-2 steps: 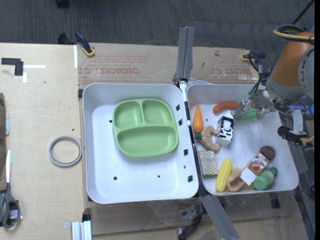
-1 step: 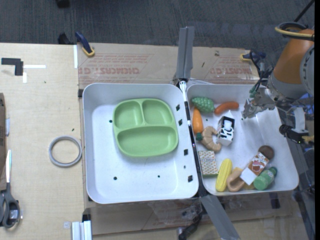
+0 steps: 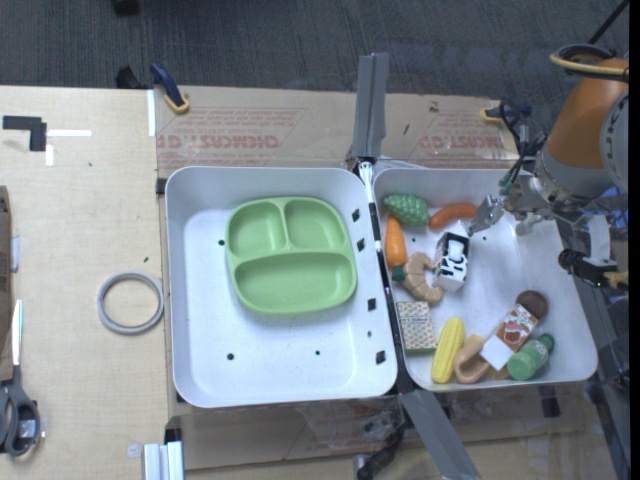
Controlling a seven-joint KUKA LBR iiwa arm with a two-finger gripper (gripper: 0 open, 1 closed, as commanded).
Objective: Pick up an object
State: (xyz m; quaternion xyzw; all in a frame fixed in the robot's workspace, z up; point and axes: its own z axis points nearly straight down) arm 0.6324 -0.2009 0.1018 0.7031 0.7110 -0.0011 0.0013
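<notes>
Gripper [image 3: 505,213] over the right bin [image 3: 560,308]; whether its jaws are apart cannot be told.
Glossy green divided plate [image 3: 291,255], left bin [image 3: 200,348]; cardboard [image 3: 250,128] lettering reversed, unreadable.

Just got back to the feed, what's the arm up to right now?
The arm's gripper hangs at the far end of the right bin, close to an orange carrot and a black-and-white toy. Nothing shows between its fingers. The other toy foods lie in that bin; the left bin holds a green divided plate.

Scissors [image 3: 18,413] cut off at left edge
</notes>
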